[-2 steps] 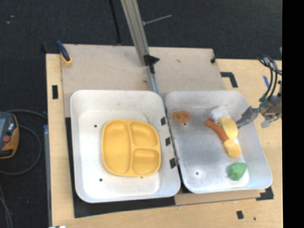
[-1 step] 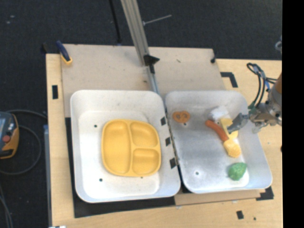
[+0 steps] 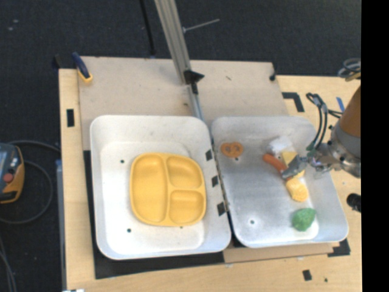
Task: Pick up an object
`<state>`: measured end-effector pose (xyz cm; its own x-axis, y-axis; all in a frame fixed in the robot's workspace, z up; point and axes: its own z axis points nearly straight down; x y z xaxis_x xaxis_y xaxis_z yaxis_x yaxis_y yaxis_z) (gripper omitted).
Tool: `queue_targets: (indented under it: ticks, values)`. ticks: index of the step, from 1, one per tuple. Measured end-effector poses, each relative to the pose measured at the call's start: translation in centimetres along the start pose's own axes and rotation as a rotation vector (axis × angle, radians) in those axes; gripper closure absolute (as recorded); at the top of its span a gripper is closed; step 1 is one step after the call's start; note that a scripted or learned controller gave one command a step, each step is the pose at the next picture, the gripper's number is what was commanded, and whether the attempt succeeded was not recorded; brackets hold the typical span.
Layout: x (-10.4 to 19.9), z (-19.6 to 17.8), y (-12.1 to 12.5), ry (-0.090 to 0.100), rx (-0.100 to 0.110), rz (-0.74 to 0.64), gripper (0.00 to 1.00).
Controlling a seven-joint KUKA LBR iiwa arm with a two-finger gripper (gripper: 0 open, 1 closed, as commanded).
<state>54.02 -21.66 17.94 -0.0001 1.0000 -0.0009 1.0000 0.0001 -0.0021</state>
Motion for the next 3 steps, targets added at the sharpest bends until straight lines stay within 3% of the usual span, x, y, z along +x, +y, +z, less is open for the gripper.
queue_targets:
  ticks: [1,2,3]
  values:
    - [0.4,4.3,0.1,0.0,0.0,0.001,0.0]
    - [0.2,2.9,0.3,-0.002,-0.007,0.003,1.0]
    - [-1.0,-2.4,0.3,-0.003,-0.009,0.003,1.0]
